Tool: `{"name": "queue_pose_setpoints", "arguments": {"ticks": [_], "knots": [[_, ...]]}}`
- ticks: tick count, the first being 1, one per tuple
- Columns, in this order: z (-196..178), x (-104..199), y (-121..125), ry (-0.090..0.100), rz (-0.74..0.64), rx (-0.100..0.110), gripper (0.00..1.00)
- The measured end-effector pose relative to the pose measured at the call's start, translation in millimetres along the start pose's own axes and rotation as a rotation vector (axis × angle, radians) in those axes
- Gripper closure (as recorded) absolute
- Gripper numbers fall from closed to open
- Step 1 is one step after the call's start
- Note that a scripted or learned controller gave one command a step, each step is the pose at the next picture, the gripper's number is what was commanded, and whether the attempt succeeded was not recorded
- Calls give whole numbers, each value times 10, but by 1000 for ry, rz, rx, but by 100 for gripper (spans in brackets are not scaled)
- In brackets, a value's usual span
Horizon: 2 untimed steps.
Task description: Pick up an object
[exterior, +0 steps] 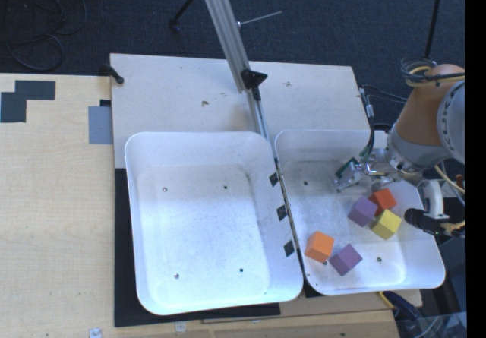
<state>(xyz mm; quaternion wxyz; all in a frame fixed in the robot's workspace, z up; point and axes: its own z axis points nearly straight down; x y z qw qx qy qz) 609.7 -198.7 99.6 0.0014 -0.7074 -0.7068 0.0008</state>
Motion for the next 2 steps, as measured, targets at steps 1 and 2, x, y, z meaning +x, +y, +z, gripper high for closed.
{"name": "queue_pose_setpoints", "arguments": {"ticks": [1,2], "knots": [[89,-11,539,-1,-4,-5,0],[91,56,290,0,1,1,0]]}}
